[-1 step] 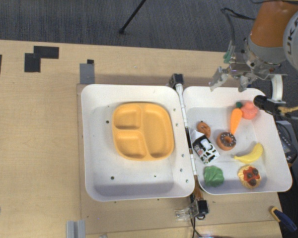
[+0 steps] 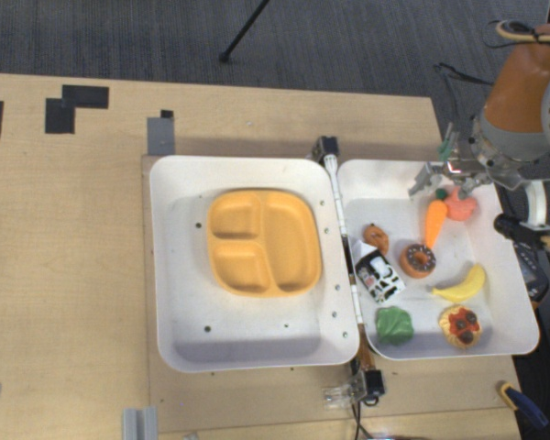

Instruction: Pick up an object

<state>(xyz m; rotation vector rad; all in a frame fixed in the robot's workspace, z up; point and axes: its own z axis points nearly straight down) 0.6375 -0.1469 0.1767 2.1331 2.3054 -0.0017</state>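
The gripper (image 2: 446,180) hangs over the far end of the right bin (image 2: 522,337), its two fingers spread open and holding nothing, just above the carrot (image 2: 434,223) and the pink toy (image 2: 461,208) beside it — so this looks like the approach, with no grasp made yet. The other candidates lie nearer the camera: a chocolate doughnut (image 2: 418,260), a banana (image 2: 463,285), a green toy (image 2: 394,324) and a small pizza (image 2: 462,324) (the left bin (image 2: 179,337) bears a yellow divided tray (image 2: 261,242)). Next, I judge, it must descend and centre its open fingers around one item — the carrot's top or the pink toy — before closing.
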